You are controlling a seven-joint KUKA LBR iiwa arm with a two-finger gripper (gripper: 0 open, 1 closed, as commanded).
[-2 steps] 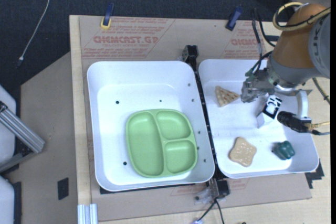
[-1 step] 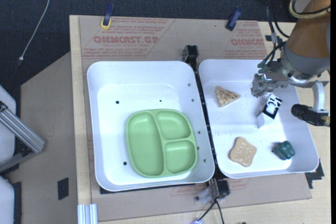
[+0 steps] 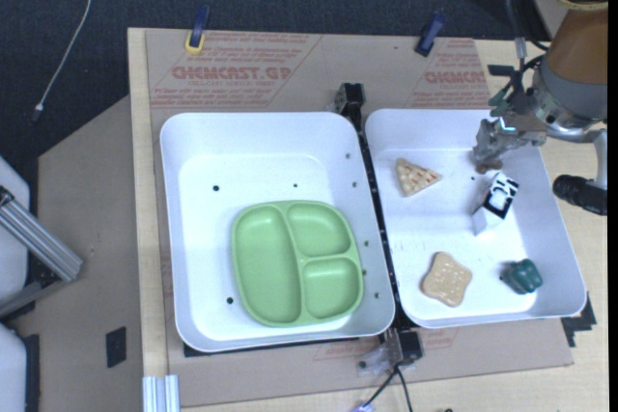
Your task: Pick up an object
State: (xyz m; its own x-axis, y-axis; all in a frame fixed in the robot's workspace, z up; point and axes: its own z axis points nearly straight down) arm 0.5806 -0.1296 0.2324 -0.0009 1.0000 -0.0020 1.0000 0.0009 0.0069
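Objects in the right bin (image 3: 550, 227): cracker (image 3: 416, 177), block (image 3: 495, 202), toast (image 3: 446, 279); end effector (image 3: 491, 151) at upper right, grip state unclear.

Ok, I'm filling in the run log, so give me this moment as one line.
gripper: over right bin, far side, fingers unclear | held: nothing seen | right bin: pizza slice, cracker, white block, teal object | left bin: green plate

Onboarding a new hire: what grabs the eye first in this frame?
The green plate with three compartments, sitting in the left bin. Next, the grey arm with its end effector over the far part of the right bin, above a triangular cracker, a black-and-white block, a tan biscuit and a teal lump.
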